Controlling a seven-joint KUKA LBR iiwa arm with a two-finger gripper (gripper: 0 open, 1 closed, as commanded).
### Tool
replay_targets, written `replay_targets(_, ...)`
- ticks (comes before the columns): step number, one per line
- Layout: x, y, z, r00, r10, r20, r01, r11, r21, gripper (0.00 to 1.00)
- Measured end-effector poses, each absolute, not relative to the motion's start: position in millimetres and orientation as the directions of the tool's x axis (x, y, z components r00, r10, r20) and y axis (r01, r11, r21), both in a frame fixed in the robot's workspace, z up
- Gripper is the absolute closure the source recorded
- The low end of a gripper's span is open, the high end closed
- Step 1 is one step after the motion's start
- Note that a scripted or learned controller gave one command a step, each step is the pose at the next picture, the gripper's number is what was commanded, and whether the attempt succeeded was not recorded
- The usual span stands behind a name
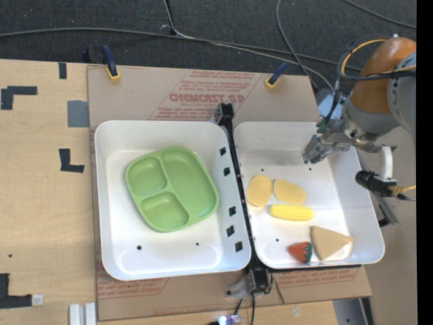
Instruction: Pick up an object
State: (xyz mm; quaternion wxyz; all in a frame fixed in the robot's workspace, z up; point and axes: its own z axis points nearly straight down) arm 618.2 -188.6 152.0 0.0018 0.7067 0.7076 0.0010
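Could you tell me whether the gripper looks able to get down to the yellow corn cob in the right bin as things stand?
Probably yes. The gripper hangs over the right bin, and the corn cob lies uncovered, nothing between them.

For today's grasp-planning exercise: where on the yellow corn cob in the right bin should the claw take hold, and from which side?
Grip the corn cob across its middle, coming straight down from above. It lies flat and long, roughly left to right, so its narrow width suits the claw. The two yellow pieces just behind it crowd that side, so the fingers need care there; the front side looks freer.
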Motion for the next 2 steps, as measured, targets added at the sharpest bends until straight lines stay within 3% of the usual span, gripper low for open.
replay_targets(1,621.6,-192,215,-0.002,1.000,-0.002,1.000,0.002,0.005,1.00)
replay_targets(2,622.1,-192,234,-0.001,1.000,0.000,1.000,0.001,0.001,1.00)
